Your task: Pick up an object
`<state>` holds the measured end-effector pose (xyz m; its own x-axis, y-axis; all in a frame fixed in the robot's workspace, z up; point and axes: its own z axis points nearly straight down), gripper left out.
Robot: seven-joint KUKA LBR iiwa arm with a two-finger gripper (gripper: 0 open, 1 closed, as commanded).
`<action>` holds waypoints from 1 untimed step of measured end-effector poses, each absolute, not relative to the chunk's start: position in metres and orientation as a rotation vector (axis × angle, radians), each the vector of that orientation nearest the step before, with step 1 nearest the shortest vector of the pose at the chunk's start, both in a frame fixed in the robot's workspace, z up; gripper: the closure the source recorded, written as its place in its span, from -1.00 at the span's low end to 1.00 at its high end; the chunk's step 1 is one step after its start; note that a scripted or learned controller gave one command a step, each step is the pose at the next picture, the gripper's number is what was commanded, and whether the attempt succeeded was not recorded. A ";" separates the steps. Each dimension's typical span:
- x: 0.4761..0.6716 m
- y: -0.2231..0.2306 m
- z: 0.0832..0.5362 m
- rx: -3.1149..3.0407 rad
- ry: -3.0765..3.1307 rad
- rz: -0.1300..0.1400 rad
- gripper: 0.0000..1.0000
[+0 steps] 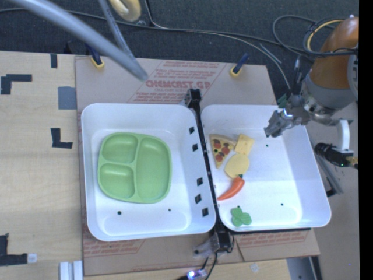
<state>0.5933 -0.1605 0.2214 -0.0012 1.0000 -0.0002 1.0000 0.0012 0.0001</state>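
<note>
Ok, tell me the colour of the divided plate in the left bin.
Light green; the divided plate shows plainly in the camera view.

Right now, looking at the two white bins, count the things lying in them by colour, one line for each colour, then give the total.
Green: 2, the divided plate in the left bin and the small leafy piece in the right bin.
Yellow: 2, the cheese wedge and the pale piece.
Orange: 1, the carrot.
Mixed: 1, the pizza slice.
Total: 6.

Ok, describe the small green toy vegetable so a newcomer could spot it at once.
Start at the right-hand shallow white bin. Follow its near edge to the small bumpy green toy vegetable, lying alone below the orange toy carrot. It is that bin's only green piece.
</note>
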 end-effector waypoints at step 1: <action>0.585 -0.103 0.230 2.216 2.230 0.001 1.00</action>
<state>0.5848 -0.1028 0.2296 -0.0064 1.0000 0.0018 1.0000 0.0064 -0.0009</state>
